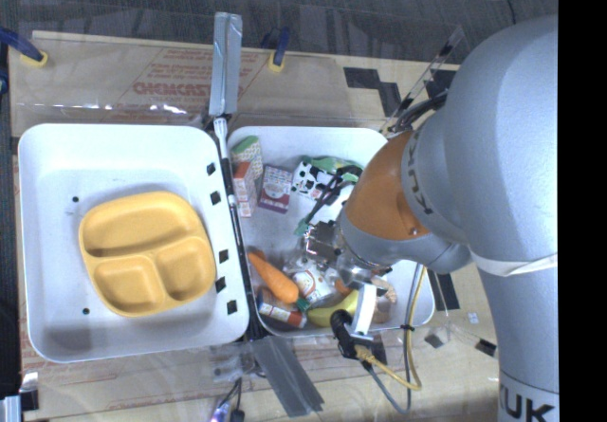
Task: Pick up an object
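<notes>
The grey arm with its orange band reached over the right-hand shallow white bin, its bulk hiding much of that bin's right side. The two-finger gripper hung low among the clutter, and whether its jaws were spread or pressed together could not be told (wrist and cables blocked them). Beside it lay an orange carrot, a yellow banana partly covered, and small printed cartons near the far wall. The left-hand white bin held a yellow compartmented plastic tray.
</notes>
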Available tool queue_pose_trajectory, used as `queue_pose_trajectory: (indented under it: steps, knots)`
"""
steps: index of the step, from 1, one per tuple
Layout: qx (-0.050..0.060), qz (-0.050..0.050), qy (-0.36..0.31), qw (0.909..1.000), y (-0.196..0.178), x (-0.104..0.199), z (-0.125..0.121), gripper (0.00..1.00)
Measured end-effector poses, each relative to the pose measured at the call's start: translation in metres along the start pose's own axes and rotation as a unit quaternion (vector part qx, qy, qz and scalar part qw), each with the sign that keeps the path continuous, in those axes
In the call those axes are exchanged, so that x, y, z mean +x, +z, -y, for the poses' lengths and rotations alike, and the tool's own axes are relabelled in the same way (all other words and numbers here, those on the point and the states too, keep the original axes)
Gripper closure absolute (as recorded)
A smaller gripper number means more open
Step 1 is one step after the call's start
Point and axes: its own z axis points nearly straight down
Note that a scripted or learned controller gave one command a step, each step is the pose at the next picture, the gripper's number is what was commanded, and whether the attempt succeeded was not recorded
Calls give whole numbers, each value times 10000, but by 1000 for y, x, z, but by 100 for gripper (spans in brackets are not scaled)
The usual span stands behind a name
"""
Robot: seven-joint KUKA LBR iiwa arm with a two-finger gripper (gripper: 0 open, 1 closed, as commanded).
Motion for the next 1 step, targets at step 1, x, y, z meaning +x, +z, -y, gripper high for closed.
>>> queue_pose_trajectory:
  steps: [1]
  knots:
    - [-17,-3,-1379,9904,-91,31,12,100]
